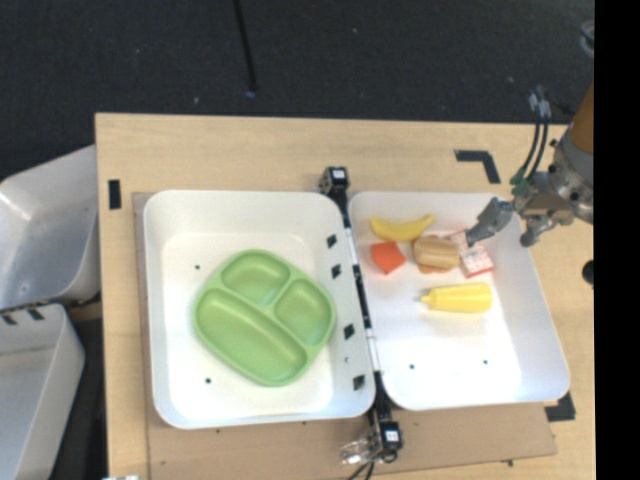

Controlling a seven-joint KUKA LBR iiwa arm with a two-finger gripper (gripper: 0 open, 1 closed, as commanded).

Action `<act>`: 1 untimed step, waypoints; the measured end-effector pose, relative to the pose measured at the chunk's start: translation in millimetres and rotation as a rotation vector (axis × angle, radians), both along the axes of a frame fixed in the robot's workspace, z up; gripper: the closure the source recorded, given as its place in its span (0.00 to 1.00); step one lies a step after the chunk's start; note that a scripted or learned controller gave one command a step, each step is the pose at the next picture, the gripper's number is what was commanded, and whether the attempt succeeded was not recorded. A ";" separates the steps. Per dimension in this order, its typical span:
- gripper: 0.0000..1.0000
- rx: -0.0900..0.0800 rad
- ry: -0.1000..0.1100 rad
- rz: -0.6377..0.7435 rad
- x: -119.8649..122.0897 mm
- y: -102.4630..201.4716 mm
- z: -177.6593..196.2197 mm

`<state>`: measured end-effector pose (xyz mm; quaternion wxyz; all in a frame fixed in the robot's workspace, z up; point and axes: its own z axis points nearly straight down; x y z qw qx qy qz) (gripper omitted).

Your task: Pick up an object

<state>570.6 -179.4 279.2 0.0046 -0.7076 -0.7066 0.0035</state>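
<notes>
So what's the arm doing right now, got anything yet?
Gripper over right bin's far corner, holding nothing. Banana, bread roll, yellow bottle lie loose. Nothing blocking.

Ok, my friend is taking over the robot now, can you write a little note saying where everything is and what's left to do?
Gripper: jaws open, holding nothing, above the right bin's upper right part.
Right bin: banana, orange-red piece, bread roll, small red-and-white packet and yellow bottle, all lying clustered in its upper half.
Left bin: green divided plate.
Done: nothing picked yet.
Left: lower onto one object, probably the packet or roll nearest the jaws, close and lift.
</notes>
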 end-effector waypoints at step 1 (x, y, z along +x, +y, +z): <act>0.00 -0.003 -0.012 0.003 2.0 0.5 7.2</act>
